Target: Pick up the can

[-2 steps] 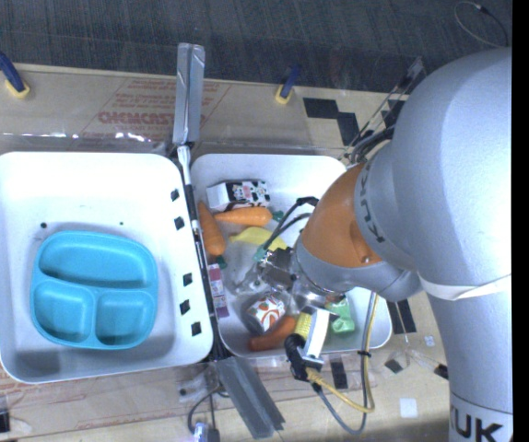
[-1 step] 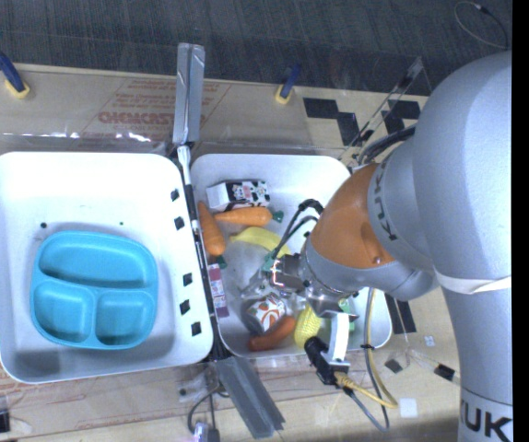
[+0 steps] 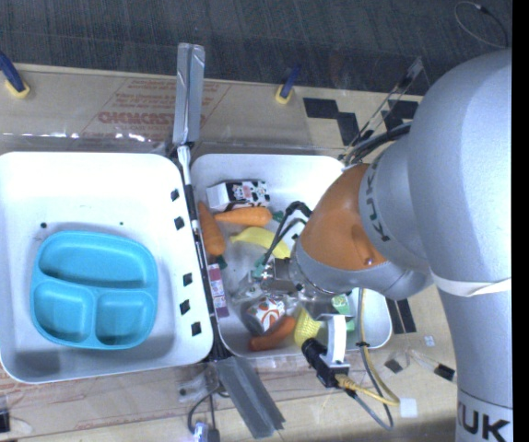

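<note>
Gripper point(image 3: 276, 288) grip state: cannot tell. The grey wrist and the orange band point(image 3: 343, 233) sit right over it, and only some dark and metal bits poke out at the left of the wrist. It hangs low over the middle of the right bin point(image 3: 211, 168), in the clutter.

The can point(image 3: 266, 314) is in the right bin, near side, just near-left of the gripper. It is a small round thing, shiny, with a white and orange label; its far edge is tucked under the gripper parts. Whether they touch is unclear.

Around it:
- Smooth orange carrot shape point(image 3: 271, 341) at the near wall, touching or just beside the can.
- Yellow knobbly piece point(image 3: 308, 326) to its right, partly hidden by the arm.
- Crumpled clear plastic point(image 3: 240, 270) to the far left, hard to read.
- Second orange carrot shape point(image 3: 243, 217), a yellow curved piece point(image 3: 257, 238), and a white box with black print point(image 3: 240, 192) at the far wall.

The right half of this bin is hidden by the arm.

The left bin point(image 3: 6, 247) holds a glossy blue three-section tray point(image 3: 94, 288), lying flat.
</note>
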You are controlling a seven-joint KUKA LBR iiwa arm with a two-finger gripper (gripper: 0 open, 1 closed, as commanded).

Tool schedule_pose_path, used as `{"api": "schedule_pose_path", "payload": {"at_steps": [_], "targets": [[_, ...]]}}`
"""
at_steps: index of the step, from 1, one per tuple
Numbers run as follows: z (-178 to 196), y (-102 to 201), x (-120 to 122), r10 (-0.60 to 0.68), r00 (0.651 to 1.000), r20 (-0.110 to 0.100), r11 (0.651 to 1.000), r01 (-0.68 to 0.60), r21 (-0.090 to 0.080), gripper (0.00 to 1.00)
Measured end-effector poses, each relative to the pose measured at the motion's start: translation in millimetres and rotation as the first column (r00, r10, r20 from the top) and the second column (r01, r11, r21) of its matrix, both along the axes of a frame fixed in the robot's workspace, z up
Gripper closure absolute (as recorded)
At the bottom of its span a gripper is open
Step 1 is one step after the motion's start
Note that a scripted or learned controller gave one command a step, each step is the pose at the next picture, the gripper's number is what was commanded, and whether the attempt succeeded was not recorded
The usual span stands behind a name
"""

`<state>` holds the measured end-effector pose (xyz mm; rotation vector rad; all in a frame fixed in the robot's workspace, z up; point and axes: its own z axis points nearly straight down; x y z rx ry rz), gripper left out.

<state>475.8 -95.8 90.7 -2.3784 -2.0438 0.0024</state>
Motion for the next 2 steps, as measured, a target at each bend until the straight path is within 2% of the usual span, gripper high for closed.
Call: {"api": "schedule_pose_path", "payload": {"at_steps": [1, 2], "targets": [[1.2, -24.4, 1.1, -0.313, 0.95, 0.004, 0.95, 0.313, -0.002, 0.0], [19.4, 6.6, 0.7, -0.696, 0.718, 0.0, 0.718, 0.696, -0.003, 0.0]]}}
